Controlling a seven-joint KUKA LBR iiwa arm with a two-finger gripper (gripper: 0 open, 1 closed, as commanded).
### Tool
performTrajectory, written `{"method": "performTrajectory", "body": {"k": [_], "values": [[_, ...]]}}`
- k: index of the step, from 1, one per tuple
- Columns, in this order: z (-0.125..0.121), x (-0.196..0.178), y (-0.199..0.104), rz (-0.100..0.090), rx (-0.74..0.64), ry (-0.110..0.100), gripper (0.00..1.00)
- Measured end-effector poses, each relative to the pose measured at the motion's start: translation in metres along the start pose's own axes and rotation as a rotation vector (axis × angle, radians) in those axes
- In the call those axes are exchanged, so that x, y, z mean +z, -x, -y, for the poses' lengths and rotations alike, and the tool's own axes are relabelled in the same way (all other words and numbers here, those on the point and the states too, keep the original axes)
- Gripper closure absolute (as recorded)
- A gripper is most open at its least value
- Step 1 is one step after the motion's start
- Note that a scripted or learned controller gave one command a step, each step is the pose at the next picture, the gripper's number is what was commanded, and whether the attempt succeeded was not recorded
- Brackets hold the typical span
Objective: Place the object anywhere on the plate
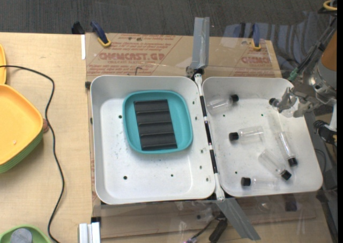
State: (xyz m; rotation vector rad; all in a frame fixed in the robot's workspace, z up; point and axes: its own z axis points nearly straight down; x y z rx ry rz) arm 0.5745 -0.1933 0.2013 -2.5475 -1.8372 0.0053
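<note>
So my tool point(285, 103) hangs over the upper right corner of the right bin point(311, 183), and honestly I can't tell if it's spread or pinching anything. The clear vials are scattered in that same bin; the nearest one point(283, 144) lies just below my tool, long axis running up-down. The teal plate point(185, 124) is off to the left, in the other bin point(107, 172).

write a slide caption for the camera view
Gripper over the right bin of clear tubes; teal plate waits in the left bin.
</note>
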Motion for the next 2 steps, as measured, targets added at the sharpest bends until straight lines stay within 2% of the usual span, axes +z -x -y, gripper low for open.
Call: {"method": "performTrajectory", "body": {"k": [1,2], "values": [[0.000,0.000,0.000,0.000,0.000,0.000,0.00],[0.005,-0.140,0.026,0.000,0.045,0.000,0.00]]}}
